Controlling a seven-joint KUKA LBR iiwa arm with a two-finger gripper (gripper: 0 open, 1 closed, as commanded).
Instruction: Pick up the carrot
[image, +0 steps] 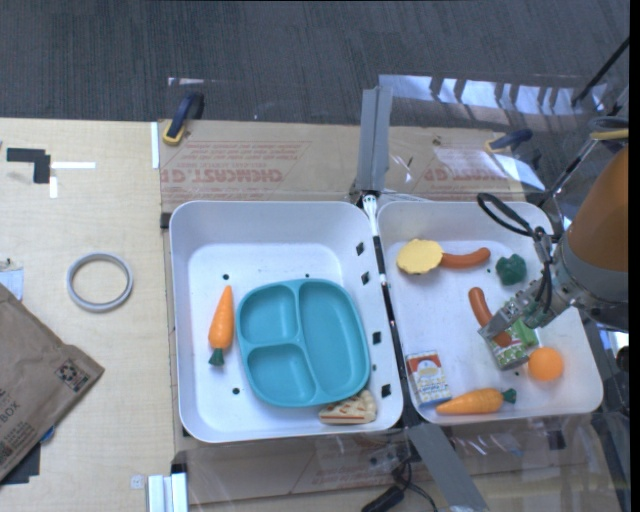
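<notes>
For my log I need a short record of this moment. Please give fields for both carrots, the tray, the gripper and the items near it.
left bin: carrot left of teal tray
right bin: second carrot by front wall
gripper: low over right bin, above a small green and red item
near gripper: orange ball, sausage
jaws: state unclear

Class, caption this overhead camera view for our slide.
Gripper hovers in the right bin, with carrots in both bins.
</notes>
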